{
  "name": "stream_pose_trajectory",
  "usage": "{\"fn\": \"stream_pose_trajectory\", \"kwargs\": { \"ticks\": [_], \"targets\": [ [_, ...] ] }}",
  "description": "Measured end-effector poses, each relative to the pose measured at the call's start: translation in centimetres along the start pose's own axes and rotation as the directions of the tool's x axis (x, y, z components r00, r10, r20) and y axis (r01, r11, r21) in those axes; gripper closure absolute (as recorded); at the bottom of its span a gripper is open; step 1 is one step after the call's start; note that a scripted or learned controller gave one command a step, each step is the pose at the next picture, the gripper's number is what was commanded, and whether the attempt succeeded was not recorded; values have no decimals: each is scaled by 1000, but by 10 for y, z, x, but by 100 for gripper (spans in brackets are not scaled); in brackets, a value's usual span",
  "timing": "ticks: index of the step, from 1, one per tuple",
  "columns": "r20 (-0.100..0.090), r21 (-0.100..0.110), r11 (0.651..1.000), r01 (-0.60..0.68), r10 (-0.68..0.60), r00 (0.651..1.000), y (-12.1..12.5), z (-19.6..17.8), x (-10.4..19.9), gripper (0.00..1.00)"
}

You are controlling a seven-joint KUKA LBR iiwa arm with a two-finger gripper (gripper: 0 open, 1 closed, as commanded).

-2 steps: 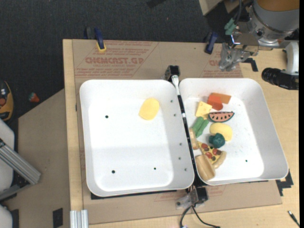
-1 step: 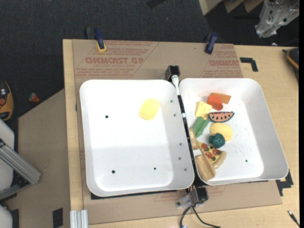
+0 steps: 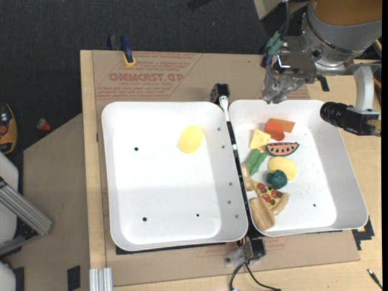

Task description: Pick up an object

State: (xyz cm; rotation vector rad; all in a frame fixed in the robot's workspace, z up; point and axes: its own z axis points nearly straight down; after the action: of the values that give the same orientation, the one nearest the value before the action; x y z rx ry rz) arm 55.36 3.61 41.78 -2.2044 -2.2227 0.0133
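Arm: the grey arm with its orange band point(image 3: 348, 2) reaches in from the upper right, its wrist above the far edge of the right bin.
Gripper: the metal two-finger gripper point(image 3: 276, 96) hangs over the far rim of the right shallow white plastic bin point(image 3: 339, 162); nothing sits between its tips, and I cannot tell how wide it stands.
Left bin: the left shallow white plastic bin point(image 3: 151, 211) holds one pale yellow rounded toy piece point(image 3: 190, 139), lying toward its far right part.
Right bin, far cluster: an orange block point(image 3: 280, 125), a yellow cheese wedge point(image 3: 260, 139) and a red watermelon slice point(image 3: 282, 148) lie close together, just below the gripper.
Right bin, near cluster: a green pod-shaped vegetable point(image 3: 254, 160), a yellow rounded fruit point(image 3: 284, 167), a dark teal lump point(image 3: 277, 178), a pizza slice point(image 3: 271, 196) and a tan bread-like piece point(image 3: 261, 214) lie along the bin's left side.
Bench: brown cardboard sheet with red lettering point(image 3: 151, 71) lies under both bins.
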Motion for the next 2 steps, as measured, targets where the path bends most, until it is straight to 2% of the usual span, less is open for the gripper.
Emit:
{"fn": "stream_pose_trajectory", "kwargs": {
  "ticks": [1,2],
  "targets": [
    [0,-31,1000,-6,6,1000,-15,-125,-2,100],
    [4,7,1000,-3,3,1000,-78,54,53,100]
  ]
}}
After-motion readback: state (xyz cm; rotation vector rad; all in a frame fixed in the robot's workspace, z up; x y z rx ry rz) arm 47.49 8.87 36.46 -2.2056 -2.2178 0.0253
